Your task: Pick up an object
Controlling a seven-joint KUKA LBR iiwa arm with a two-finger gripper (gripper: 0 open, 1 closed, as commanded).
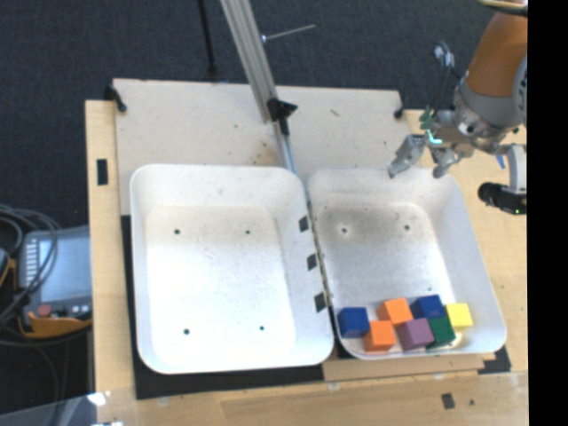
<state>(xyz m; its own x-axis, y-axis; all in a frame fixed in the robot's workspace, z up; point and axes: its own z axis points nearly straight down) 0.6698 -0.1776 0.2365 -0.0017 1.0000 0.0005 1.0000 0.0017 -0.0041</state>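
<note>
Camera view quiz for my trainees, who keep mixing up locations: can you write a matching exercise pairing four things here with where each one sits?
Things:
1. gripper
2. yellow block
3. purple block
4. metal rail

Places:
A. leaning over the bench's far side, ending between the bins
B. right end of the cluster, in the right bin
C. above the right bin's far rim
D. near edge of the cluster, between an orange and a green block

Pairs: 1-C, 2-B, 3-D, 4-A
</note>
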